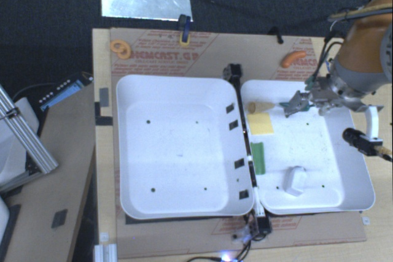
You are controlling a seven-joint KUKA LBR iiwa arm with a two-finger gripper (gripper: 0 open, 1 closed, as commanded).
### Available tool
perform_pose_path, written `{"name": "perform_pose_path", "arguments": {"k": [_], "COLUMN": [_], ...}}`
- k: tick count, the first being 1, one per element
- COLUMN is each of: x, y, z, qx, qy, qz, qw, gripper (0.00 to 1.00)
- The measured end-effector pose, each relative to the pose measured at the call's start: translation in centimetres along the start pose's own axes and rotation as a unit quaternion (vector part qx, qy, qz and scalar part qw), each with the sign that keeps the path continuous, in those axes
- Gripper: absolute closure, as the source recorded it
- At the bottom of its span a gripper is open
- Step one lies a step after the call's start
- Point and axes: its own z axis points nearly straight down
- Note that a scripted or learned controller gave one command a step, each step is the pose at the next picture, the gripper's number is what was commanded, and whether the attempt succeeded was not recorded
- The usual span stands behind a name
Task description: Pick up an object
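Arm over the right bin [353,190], with loose objects lying in it.
The gripper [299,103] hung above the bin's far left part, near a yellow pad [260,124] and a tan piece [260,107]; nothing showed between its fingers, and their spread could not be told. A green block [257,157] lay along the left wall, a white object [295,180] toward the near edge.

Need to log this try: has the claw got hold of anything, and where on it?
Cannot be told: the claw hangs over the right bin, with nothing visibly between its tips.
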Motion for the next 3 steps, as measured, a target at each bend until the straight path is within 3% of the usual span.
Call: {"name": "perform_pose_path", "arguments": {"k": [1, 2, 3], "x": [-5.7, -5.4, -5.4], "y": [-2.2, -2.1, -9.8], "z": [-29.8, -30.0, -28.1], "qx": [-0.010, -0.003, 0.000], "qy": [-0.004, -0.002, 0.000], "qz": [0.002, -0.002, 0.002], "qw": [0.9999, 1.0000, 1.0000], "gripper": [0.00, 1.00, 1.00]}}
